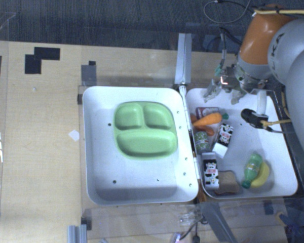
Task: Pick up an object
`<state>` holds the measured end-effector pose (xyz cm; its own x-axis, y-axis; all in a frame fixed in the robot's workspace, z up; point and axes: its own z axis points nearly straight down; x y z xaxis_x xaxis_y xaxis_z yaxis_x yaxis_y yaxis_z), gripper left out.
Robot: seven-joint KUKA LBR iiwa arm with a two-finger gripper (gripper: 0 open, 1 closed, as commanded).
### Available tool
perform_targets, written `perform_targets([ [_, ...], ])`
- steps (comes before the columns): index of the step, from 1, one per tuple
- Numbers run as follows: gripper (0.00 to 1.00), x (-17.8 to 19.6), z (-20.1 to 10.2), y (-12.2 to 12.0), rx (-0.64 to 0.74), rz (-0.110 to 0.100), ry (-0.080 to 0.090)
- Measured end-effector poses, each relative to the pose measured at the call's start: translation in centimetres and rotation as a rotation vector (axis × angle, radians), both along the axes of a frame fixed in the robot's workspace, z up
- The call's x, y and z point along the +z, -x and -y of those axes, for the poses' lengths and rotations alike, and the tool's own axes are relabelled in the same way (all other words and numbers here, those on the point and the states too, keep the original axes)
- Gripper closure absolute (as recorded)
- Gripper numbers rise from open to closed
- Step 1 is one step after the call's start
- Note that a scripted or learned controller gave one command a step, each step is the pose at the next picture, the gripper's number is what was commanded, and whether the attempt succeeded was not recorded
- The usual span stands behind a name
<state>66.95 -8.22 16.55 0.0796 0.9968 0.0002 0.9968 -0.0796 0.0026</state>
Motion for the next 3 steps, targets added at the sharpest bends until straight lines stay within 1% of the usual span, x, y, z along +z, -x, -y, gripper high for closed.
perform_targets([
  [1, 0.0, -7.8, 0.5, -0.2, 0.248, 0.005, 0.001],
  [2, 1.0, -6.5, 0.4, -0.4, 0.25, 0.013, 0.002],
  [3, 1.0, 0.2, 5.1, 2.3, 0.25, 0.005, 0.003],
])
